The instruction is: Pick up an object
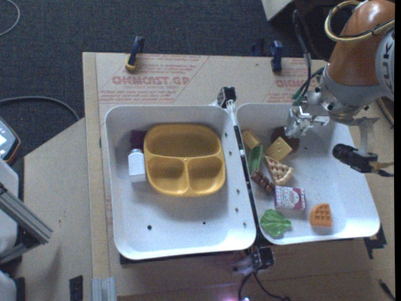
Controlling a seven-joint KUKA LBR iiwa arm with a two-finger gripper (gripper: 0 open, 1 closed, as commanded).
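My gripper (298, 125) hangs over the back of the right bin (351, 187), reaching in from the right. Just to its left lie a dark brown piece (279, 133) and a yellow cheese wedge (279, 148). Further forward are a waffle-patterned pizza slice (279, 168), a pink carton (289, 197), an orange waffle (320, 216) and a green leaf (274, 222). A green vegetable (255, 158), a small yellow piece (251, 139) and a brown sausage (262, 181) lie along the bin's left wall. No object shows in the gripper.
The left bin (125, 218) holds a yellow divided plate (184, 159), a white bottle (136, 165) and a dark purple item (137, 139). A black fitting (351, 157) sticks in at the right bin's right side. Clamps (133, 53) hold the board's back edge.
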